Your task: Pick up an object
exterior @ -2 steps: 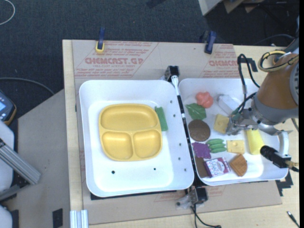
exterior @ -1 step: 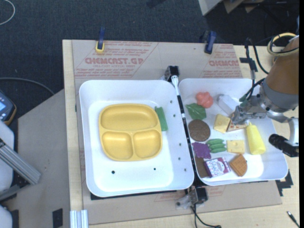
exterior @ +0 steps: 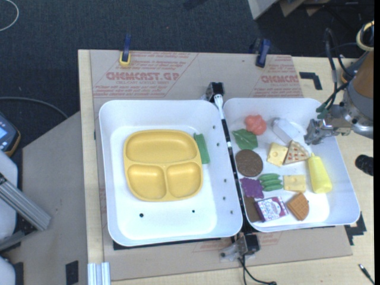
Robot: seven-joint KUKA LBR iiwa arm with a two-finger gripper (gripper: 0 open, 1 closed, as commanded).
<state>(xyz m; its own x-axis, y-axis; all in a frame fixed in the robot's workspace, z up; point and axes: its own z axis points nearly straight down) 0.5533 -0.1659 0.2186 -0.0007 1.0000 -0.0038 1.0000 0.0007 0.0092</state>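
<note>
Where dark carpet [exterior: 119, 16] surrounds the cardboard-topped bench [exterior: 178, 76], two white bins [exterior: 113, 159], claw [exterior: 316, 132] state unclear.

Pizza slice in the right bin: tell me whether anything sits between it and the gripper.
Nothing visible does. The gripper hangs above the right bin, just up and to the right of the pizza slice. Its close neighbours, the cheese wedge on its left and the yellow corn cob below right, lie off that line.
</note>
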